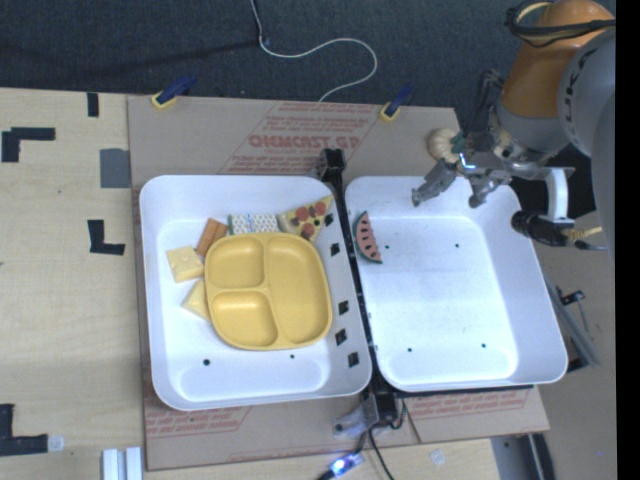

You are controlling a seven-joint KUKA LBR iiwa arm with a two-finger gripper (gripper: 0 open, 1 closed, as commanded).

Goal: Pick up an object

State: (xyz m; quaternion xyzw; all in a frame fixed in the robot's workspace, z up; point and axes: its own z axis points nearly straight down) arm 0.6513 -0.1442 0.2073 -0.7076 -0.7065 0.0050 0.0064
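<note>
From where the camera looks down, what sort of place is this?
Probably a robot lab bench for grasping trials. Two white bins sit on taped-down cardboard, toy food and a yellow divided plate lie in the left one, and the arm's hand hovers nearby.

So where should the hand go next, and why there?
Probably a short move left and down toward the watermelon slice. The hand hangs open over the right bin's far edge with nothing between its fingers, and that slice, lying against the bin's left wall, is the nearest object. The other pieces sit crowded around the yellow plate in the left bin, farther off.
</note>
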